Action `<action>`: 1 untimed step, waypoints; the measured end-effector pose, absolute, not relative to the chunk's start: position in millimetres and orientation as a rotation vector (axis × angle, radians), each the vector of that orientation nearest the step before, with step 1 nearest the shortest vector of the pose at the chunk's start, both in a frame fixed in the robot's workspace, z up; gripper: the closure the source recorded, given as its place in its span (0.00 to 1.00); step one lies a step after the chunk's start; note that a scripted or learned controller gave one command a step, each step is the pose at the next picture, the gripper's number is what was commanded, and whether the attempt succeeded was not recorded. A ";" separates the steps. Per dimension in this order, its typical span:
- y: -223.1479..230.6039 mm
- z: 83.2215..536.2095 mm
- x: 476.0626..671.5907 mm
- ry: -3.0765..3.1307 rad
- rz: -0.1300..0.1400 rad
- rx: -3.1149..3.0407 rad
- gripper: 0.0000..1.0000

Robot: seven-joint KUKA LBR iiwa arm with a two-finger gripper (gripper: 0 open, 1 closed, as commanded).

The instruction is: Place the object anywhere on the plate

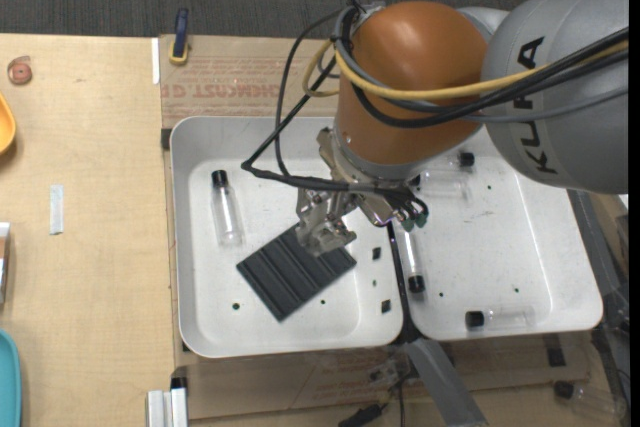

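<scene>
Plate (285,280), dark and ribbed, is lying askew in the front half of the left bin (180,245), one corner pointing toward that bin's front edge. The gripper (322,233) is hovering right at the plate's rear right edge, with the arm (420,85) bulking above it. Its shadow and cables are hiding the tip, so I cannot tell whether the jaws are clenched, released, or grasping anything. The likeliest object, a capped vial (226,210), is resting near the left bin's left wall, well apart from the plate. Another, the seam vial (408,263), is lying in the right bin (560,245) along the edge where the bins meet. Several risks are showing. If the gripper is carrying something, releasing so near the plate's edge is inviting a round vial to roll off the ribs into the bin. If it is carrying nothing, opening here is accomplishing nothing. Pressing lower is also risking a nudge that slides the plate toward the front edge.
</scene>
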State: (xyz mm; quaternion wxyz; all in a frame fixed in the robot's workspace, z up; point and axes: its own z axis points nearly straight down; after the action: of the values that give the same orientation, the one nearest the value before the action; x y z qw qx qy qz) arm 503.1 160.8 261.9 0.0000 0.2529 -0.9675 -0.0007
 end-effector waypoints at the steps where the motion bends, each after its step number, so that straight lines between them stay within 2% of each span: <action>1: 160.6 261.9 503.2 -3.039 -0.002 0.794 0.00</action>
State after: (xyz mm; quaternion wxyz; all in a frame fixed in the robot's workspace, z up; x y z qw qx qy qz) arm 503.2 160.6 261.9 0.0000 0.2528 -0.9675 -0.0007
